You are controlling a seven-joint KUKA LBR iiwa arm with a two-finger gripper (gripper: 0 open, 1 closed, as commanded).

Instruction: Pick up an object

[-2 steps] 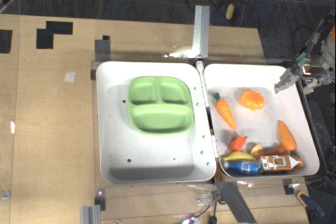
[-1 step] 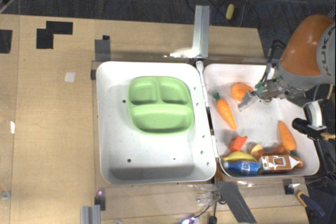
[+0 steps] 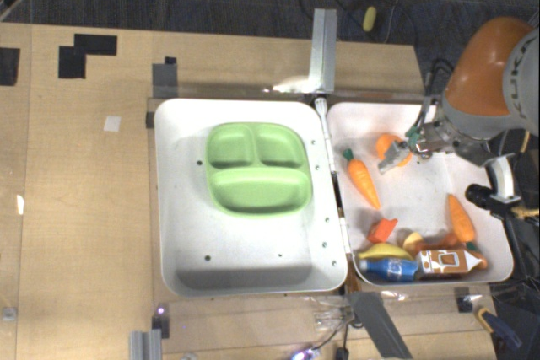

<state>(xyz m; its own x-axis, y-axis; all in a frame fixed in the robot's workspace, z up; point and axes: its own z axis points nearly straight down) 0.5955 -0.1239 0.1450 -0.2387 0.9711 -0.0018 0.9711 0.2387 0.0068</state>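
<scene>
Right, the gripper (image 3: 395,158) is sitting low in the right bin (image 3: 504,261), near its back wall, with its fingers down at a small orange piece (image 3: 386,144). The piece is lying right at the fingertips, but whether it is actually between them is too small to tell, and I cannot tell if the claw is spread or pressed together.

That orange piece is looking like a small plastic toy food: probably light, stiff and smooth, so likely slippery under metal fingers. Taking it across its narrow width near the middle is looking safest, since a pinch near a tapered end may be squirting it out.

Other candidates are lying in the same bin: a toy carrot (image 3: 362,180) just beside the gripper toward the bin divider, another carrot (image 3: 461,219) near the right wall, and a cluster at the front edge with a red piece (image 3: 382,229), a banana (image 3: 381,251), a blue bottle (image 3: 391,269) and a brown carton (image 3: 445,262), all touching or nearly so.

The left bin (image 3: 181,257) is holding a green divided plate (image 3: 256,167), well apart from the arm.
</scene>
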